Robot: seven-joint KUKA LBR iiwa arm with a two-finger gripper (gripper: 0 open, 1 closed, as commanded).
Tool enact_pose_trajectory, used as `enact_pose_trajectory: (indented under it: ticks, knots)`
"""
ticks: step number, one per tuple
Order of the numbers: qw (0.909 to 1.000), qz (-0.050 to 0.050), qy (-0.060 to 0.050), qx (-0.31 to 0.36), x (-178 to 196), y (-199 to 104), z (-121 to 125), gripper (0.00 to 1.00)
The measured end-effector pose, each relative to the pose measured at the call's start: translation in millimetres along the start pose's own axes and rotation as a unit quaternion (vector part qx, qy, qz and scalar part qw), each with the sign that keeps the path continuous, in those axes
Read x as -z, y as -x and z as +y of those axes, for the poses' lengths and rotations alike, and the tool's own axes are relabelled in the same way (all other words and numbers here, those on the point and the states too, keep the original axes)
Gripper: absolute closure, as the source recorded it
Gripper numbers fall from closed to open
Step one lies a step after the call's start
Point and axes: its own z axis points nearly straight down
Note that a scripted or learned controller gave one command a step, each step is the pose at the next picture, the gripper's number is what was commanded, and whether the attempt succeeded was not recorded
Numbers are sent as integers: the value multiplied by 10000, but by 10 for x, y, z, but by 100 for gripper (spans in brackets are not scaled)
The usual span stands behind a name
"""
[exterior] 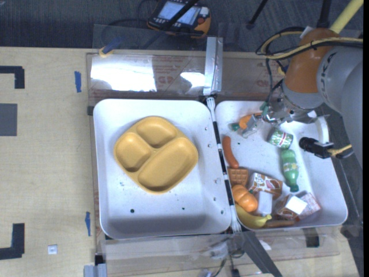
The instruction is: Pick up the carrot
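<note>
The carrot [246, 121] is small and orange, with a green tip pointing left. It lies in the back left part of the right bin [331, 180]. My gripper [262, 120] is low over the bin, right at the carrot's right end and seemingly touching it. The grey arm with its orange band [304, 68] reaches in from the upper right. The gripper's own metal parts hide how it meets the carrot.
The right bin also holds a green-and-white can [281, 139], a green bottle [290, 167], a red sausage [228, 150], a waffle [237, 175], an orange fruit [247, 200], a banana [253, 219] and cartons [265, 184]. A yellow divided plate [155, 153] sits in the left bin [109, 212].
</note>
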Motion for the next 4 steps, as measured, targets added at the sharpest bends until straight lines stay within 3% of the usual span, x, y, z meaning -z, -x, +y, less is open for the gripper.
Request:
enact_pose_trajectory:
  ticks: [1, 4]
  knots:
    - [9937, -18, 5, 1121, 6, -300, 63, 0]
    - [9937, -14, 5, 1123, 4, -302, 63, 0]
